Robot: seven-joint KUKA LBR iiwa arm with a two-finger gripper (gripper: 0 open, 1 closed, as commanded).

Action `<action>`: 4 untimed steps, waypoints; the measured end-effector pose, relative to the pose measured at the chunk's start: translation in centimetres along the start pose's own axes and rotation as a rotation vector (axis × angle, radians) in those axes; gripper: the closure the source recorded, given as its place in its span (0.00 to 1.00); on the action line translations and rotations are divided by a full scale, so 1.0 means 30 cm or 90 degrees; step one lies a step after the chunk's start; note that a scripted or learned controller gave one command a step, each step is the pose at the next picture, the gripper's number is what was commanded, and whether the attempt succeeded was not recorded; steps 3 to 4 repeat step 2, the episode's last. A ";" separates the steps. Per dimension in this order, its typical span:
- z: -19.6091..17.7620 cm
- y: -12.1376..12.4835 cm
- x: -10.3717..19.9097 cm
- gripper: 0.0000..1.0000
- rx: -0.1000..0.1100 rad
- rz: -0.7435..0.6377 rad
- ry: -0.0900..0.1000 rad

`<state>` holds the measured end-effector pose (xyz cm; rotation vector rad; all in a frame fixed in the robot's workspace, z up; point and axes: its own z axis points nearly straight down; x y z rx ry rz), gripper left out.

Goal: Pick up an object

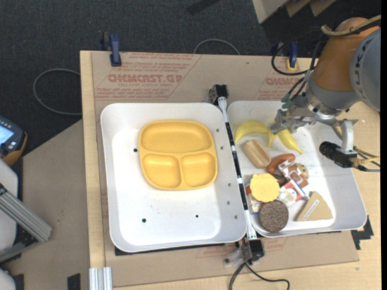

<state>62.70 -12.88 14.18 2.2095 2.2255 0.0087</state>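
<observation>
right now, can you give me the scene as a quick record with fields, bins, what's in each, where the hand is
left bin: holds a yellow divided tray
right bin: holds a pile of toy food
food seen: banana, bread roll, sausage, yellow disc, brown round cookie, tan wedge
arm: reaches in from the right, over the right bin's far end
hand: low beside the banana, nothing seen between its fingers

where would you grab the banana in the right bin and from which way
Grip the banana across its thick middle, coming straight down from above. It lies flat on the floor of the right bin, its arch towards the far wall, with bare floor beyond. A tan roll crowds its near side, so probably set the pincer across the curve.
</observation>
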 end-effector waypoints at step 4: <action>-0.235 -0.279 0.383 1.00 0.007 0.002 0.002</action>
